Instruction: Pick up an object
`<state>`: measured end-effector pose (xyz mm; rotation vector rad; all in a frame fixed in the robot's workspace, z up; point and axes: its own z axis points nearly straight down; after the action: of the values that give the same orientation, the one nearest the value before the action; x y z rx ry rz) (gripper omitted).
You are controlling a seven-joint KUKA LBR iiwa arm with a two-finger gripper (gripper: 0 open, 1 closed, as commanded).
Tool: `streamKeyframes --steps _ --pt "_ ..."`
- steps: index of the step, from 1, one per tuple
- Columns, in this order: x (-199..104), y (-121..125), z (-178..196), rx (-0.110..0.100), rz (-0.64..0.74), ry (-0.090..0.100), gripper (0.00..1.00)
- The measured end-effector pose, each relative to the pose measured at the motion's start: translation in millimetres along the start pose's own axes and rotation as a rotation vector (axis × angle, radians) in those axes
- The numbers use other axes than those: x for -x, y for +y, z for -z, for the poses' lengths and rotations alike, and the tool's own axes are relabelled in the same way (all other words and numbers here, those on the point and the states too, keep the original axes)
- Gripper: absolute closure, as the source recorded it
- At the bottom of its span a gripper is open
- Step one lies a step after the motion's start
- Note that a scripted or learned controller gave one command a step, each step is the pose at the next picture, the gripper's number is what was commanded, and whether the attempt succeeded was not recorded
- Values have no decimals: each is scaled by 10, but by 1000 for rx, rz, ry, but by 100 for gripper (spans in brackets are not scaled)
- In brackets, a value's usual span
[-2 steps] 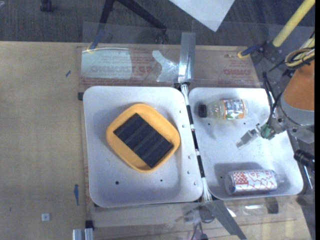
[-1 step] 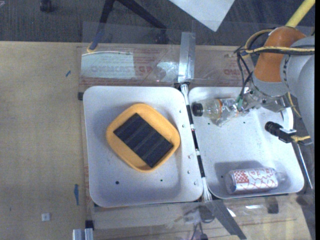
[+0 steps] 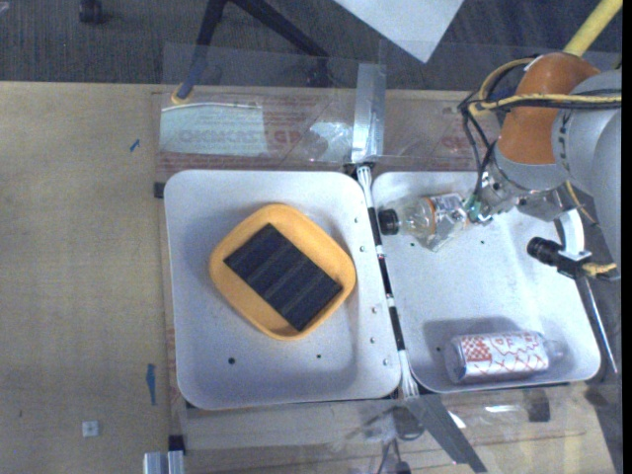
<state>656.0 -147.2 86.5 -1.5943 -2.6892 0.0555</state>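
I'm bringing the gripper (image 3: 472,208) down at the clear bottle (image 3: 427,217), left of the orange band (image 3: 538,107); can't tell its state, so I'm centring before closing.

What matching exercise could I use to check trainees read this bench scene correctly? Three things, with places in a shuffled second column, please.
Things:
1. orange tray with dark slats
2. clear bottle with black cap
3. red-and-white patterned can

Places:
A. near end of the right bin, lying on its side
B. middle of the left bin
C. far end of the right bin, beside the divider

Pairs: 1-B, 2-C, 3-A
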Motion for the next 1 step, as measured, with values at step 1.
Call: streamKeyframes --steps 1 --pt "-21 29 61 1 75 -14 0"
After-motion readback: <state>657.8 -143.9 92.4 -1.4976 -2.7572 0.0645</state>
